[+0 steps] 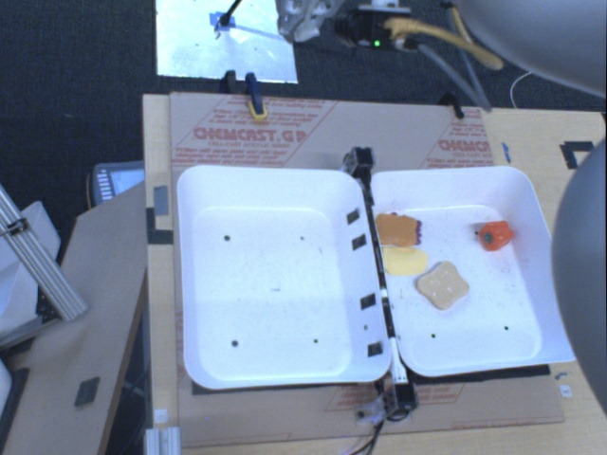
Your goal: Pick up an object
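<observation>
The right bin holds several small items. An orange-brown piece with a purple edge lies by the bin's left wall. Just below it sits a flat yellow piece, and a beige toast-shaped piece rests to that one's lower right. A small orange-red item lies apart, towards the right wall. My gripper hangs far back at the top of the view, beyond the bench and well away from both bins.
The left bin adjoins the right one along a clipped seam. A shiny metal plate lies at the back. A blue and yellow clamp grips the board's far edge. Grey arm links loom at the right.
</observation>
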`<state>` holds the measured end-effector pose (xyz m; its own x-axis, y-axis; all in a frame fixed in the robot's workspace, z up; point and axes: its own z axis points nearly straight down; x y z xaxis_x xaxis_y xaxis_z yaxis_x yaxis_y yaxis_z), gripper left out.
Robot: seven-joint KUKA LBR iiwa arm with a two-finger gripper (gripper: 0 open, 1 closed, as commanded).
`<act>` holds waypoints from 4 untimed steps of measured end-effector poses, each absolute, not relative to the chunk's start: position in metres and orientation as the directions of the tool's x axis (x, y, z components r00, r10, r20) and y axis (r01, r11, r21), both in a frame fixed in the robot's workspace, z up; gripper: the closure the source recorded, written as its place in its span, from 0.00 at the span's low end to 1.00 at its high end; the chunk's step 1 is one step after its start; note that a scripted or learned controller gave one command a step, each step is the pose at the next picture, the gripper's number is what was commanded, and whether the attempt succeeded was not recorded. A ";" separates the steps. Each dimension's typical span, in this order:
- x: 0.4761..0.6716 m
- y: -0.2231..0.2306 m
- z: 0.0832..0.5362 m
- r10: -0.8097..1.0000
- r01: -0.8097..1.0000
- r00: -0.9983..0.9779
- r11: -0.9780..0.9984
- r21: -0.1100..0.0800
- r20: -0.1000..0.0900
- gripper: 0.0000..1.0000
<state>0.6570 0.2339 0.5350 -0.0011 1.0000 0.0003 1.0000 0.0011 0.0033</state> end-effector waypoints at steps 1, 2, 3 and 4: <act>0.669 0.234 0.535 1.000 1.000 -0.002 0.002 0.002 0.000 1.00; 0.668 0.234 0.535 1.000 1.000 -0.003 0.003 0.002 0.001 0.00; 0.668 0.235 0.547 1.000 1.000 -0.007 0.007 0.005 0.002 1.00; 0.668 0.235 0.547 1.000 1.000 -0.007 0.007 0.004 0.001 0.00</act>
